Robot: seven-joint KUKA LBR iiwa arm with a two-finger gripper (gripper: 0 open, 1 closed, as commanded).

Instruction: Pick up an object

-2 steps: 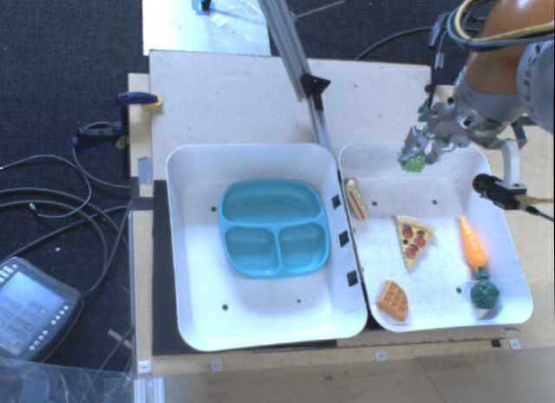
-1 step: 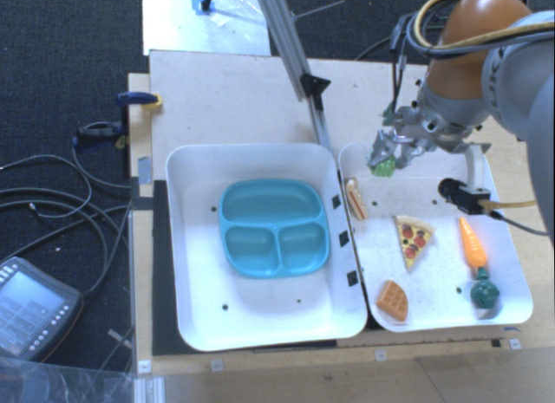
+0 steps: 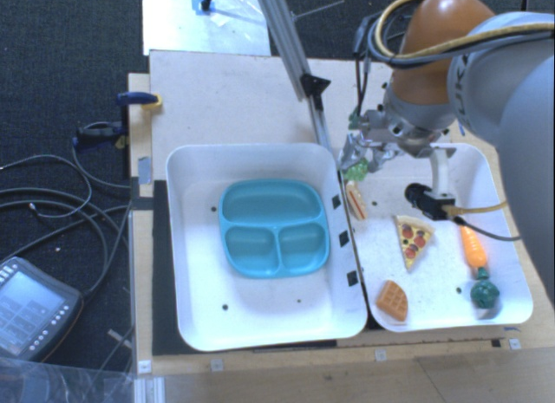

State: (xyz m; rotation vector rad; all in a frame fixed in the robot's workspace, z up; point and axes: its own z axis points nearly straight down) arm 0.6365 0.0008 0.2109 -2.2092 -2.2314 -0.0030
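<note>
My gripper (image 3: 361, 157) hangs over the far left corner of the right bin (image 3: 507, 219). A small green toy (image 3: 354, 170) sits right at its tip, partly covered by it; whether it is gripped or lying in the bin is unclear. Just in front of it lies a toy hot dog (image 3: 355, 201) along the bin's left wall. Further toys lie in the same bin: a pizza slice (image 3: 414, 238), a carrot (image 3: 473, 248), a dark green vegetable (image 3: 484, 293) and a waffle (image 3: 392, 301).
The left bin (image 3: 195, 263) holds a blue divided plate (image 3: 276, 226). A black fitting with a cable (image 3: 427, 199) hangs from the arm over the right bin. A slanted metal pole (image 3: 286, 33) crosses the bench behind the bins.
</note>
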